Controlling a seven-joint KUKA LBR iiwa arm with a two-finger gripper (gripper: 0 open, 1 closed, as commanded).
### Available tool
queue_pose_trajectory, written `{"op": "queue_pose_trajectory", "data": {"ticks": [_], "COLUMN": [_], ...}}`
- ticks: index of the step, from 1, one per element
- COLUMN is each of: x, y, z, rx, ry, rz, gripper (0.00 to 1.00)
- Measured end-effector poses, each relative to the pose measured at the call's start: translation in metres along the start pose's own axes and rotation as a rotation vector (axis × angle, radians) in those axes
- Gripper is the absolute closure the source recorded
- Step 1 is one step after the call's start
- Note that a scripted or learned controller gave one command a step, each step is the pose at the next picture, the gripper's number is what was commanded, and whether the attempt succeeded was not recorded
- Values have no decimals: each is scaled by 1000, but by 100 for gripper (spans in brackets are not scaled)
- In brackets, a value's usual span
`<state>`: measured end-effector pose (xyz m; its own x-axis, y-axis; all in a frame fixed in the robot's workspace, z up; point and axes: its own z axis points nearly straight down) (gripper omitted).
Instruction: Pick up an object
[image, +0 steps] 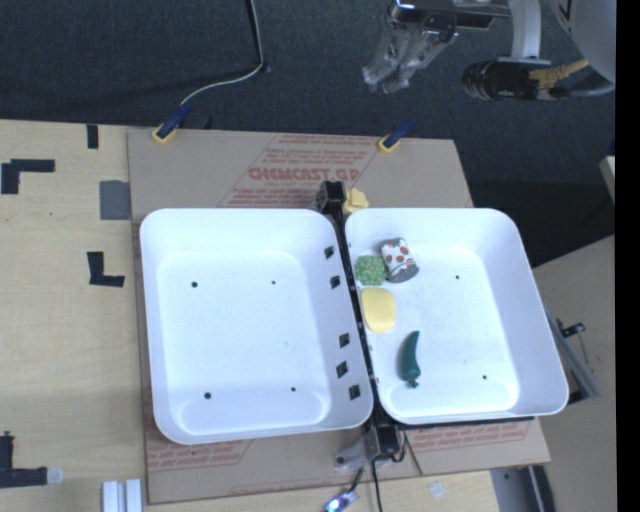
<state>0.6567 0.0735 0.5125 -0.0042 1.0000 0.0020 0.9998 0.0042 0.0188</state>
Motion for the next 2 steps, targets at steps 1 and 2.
{"op": "queue_pose_trajectory", "data": {"ticks": [1,2], "x": [-92,-121], "y": [-26,-84], "z": [-22,-25], "rx": [16,21], "ry": [-5,-2], "rz": [12,6], "gripper": [100,100]}}
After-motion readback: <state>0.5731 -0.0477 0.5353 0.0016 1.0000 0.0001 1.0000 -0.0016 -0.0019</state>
